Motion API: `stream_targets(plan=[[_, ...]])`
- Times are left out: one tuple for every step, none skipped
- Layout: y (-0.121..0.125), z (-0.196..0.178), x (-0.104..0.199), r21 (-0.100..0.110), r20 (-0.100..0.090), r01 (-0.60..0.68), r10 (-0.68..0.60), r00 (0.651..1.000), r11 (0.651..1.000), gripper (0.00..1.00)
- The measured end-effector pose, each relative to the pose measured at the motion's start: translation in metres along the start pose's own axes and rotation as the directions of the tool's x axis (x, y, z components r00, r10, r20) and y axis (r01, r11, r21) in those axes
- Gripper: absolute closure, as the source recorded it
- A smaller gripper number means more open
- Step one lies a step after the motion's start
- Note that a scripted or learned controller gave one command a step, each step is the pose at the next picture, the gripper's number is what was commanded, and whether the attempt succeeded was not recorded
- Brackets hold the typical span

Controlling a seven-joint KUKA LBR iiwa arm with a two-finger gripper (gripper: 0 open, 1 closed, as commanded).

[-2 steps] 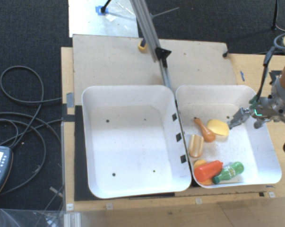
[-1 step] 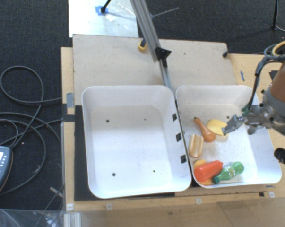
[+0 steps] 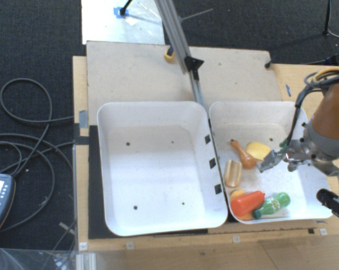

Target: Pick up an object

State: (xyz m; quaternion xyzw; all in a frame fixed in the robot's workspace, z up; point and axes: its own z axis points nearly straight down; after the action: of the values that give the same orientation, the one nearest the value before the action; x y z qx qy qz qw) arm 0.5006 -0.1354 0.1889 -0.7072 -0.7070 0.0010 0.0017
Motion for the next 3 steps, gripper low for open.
stream_targets(plan=[[-0.003,0.042,0.001,0.000,0.000,0.000,0.000,1.000,1.000,0.00],[-0.001,0.029,0.000,-0.007,0.001,0.000,0.000,1.000,1.000,1.00],[0.005,-0.034,0.001,-0.013,0.003,0.007,-0.007,1.000,1.000,1.00]])
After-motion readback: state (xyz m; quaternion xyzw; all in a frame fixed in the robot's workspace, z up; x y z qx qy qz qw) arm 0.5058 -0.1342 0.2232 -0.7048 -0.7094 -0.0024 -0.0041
